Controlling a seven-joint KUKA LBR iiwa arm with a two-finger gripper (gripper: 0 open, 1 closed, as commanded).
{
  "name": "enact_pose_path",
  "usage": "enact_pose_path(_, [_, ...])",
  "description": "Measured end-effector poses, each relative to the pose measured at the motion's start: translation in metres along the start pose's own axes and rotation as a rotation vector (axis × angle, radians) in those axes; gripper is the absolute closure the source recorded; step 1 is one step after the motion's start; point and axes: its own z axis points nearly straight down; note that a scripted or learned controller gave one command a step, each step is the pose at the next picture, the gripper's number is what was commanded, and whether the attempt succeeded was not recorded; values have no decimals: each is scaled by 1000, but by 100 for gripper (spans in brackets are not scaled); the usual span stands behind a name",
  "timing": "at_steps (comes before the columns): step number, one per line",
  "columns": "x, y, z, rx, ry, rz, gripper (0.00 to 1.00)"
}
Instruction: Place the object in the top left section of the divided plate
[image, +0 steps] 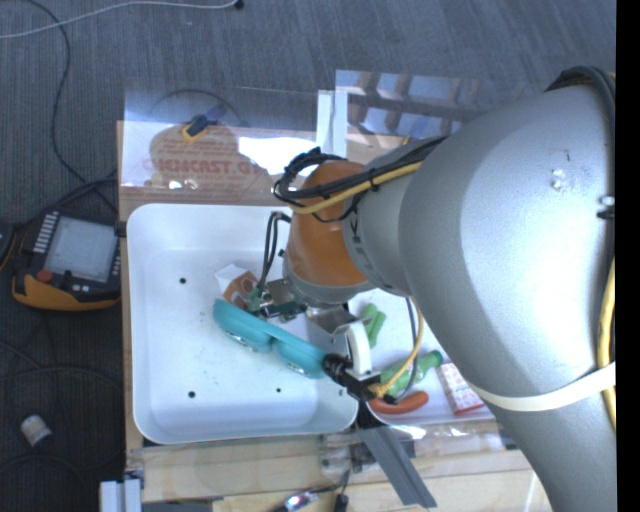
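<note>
Teal toy (268, 340), likely the object, lies in the left bin (160, 300) just beside the arm's wrist (325, 250); it looks light, stiff, smooth plastic, best pinched across its narrow middle; whether the jaws are apart I cannot tell

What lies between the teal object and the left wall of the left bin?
Bare white bin floor in the camera view, left of the teal object.
</note>
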Motion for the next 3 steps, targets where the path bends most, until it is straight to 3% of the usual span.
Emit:
enact_pose_path(1, [55, 46, 4, 9, -5, 283, 100])
enact_pose_path(2, [59, 46, 8, 6, -1, 278, 0])
enact_pose_path(3, [49, -13, 10, 25, -4, 226, 0])
